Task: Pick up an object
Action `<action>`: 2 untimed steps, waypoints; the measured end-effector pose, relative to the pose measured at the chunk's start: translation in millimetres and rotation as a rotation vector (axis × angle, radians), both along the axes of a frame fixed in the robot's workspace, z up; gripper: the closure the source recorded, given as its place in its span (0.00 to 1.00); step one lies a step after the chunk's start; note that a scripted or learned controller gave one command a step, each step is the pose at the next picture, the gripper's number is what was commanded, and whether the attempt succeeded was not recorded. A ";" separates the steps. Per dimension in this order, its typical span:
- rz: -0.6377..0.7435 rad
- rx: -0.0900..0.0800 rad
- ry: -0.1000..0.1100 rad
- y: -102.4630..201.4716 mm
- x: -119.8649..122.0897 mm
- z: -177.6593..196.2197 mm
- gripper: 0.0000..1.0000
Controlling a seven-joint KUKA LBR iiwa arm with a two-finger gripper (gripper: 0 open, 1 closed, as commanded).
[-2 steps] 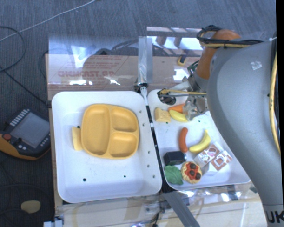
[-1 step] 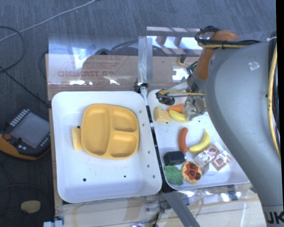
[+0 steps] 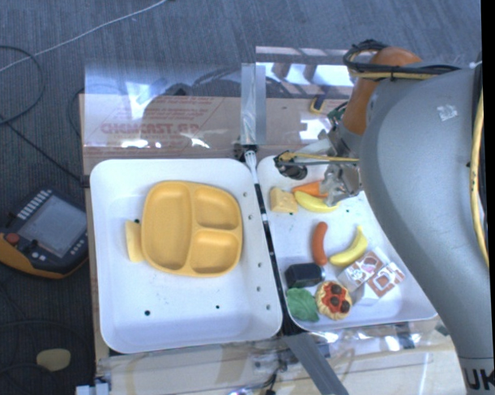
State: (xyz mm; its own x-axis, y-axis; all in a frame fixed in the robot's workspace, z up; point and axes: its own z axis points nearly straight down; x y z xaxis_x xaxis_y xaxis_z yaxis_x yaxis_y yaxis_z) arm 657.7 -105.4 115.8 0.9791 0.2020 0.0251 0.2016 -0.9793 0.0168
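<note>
Gripper (image 3: 338, 184) low over right bin (image 3: 413, 308), far end — finger state impossible to tell; yellow banana (image 3: 314, 202) just left-below, long axis running left-right, carrot (image 3: 310, 189) alongside

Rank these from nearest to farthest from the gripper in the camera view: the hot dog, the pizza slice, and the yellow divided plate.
From the gripper:
1. Hot dog, just below it in the right bin.
2. Pizza slice, at the right bin's near end.
3. Yellow divided plate, across in the left bin.

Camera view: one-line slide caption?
Grey KUKA arm's gripper low over right white bin of toy food; yellow divided plastic tray lies in left white bin.
</note>
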 end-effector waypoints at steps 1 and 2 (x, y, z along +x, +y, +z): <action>0.003 0.003 0.004 -0.2 -0.8 7.8 1.00; 0.004 0.003 -0.004 -2.2 -5.2 -11.4 1.00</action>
State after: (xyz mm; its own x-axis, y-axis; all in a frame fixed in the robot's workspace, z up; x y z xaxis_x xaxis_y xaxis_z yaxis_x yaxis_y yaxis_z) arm 652.5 -107.6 104.4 0.9782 0.2054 0.0292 0.2051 -0.9786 0.0146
